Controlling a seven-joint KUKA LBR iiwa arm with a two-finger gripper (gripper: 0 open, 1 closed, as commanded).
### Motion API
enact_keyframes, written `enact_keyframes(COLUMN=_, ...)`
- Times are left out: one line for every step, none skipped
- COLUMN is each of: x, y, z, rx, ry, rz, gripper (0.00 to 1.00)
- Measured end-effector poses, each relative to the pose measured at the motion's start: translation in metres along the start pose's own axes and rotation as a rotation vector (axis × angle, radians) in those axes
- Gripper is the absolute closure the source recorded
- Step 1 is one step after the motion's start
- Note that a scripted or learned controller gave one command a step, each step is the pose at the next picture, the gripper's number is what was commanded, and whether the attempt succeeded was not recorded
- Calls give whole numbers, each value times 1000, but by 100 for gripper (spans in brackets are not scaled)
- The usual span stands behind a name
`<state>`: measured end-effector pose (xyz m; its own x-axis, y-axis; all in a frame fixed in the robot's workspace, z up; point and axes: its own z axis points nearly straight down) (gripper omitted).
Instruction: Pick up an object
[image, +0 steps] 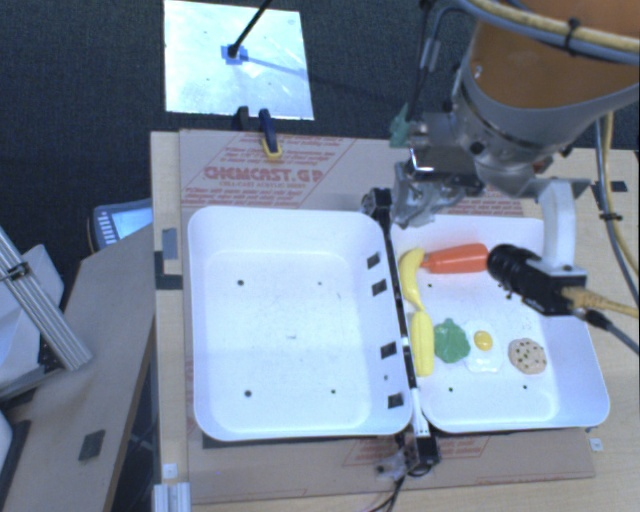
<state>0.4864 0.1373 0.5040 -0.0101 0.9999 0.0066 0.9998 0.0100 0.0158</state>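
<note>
Overhead, the one camera is looking down on two shallow white bins sitting side by side on a tan board that is covering the counter (165, 300). Nothing is lying in the left bin (290, 320) apart from a few dark specks on its floor. Five toy foods are resting in the right bin (560, 405): a yellow banana (411, 277) curving along the shared wall, a second yellow piece (423, 343) lying just below it, an orange carrot (455, 259) touching the banana's upper end, a green broccoli-like piece (452, 341) beside the lower yellow piece, a fried egg (483, 341) just right of that, and a chocolate-chip cookie (527, 355) near the egg.

Much of the arm is being cut off by the top and right edges; its orange band (540, 60) is filling the upper right corner. A black cylindrical device (530, 278) on a white bracket is overlapping the right bin's far side and hiding part of its floor.

The jaws (418, 205) are hanging over the right bin's far-left corner, close to the dividing wall. Whether they are open or closed I cannot tell, since the wrist housing is blocking them. The carrot and banana are lying just below them, apart from them, with nothing visibly gripped.
</note>
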Motion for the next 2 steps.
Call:
enact_keyframes(x=32, y=33, z=10, rx=12, ry=-6, rz=4, gripper=100)
enact_keyframes(x=100, y=76, z=28, rx=13, ry=-5, rz=1, gripper=100)
